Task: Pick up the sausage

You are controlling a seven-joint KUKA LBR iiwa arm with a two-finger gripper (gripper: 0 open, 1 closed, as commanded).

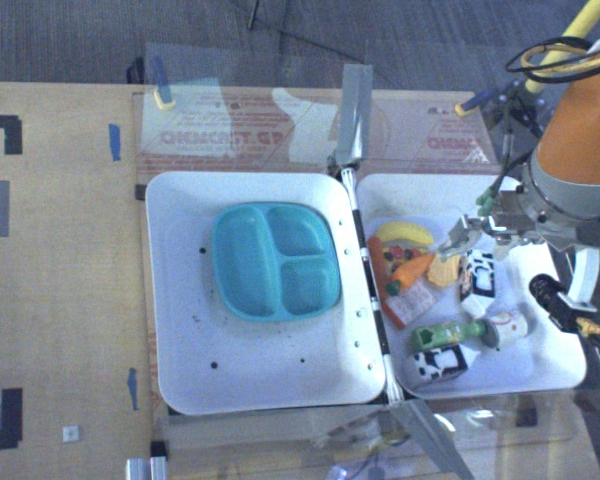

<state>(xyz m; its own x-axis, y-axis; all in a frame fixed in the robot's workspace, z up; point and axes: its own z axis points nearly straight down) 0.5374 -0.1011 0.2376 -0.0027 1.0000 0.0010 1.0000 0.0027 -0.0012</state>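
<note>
Currently: gripper (467, 236), grip state unclear, above right bin (560, 368). Sausage (383, 265) lies wedged beside carrot (412, 268) and banana (404, 234); likely risk: grabbing a neighbour instead.

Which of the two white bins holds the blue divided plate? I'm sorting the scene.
The left shallow white bin holds the blue three-compartment plate; the right white bin holds the toy foods instead.

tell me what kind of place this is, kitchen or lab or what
Most likely a robotics lab bench, not a kitchen: two white bins sit on a taped wooden table, toy food like a banana is piled in one, and a robot arm reaches in.
</note>
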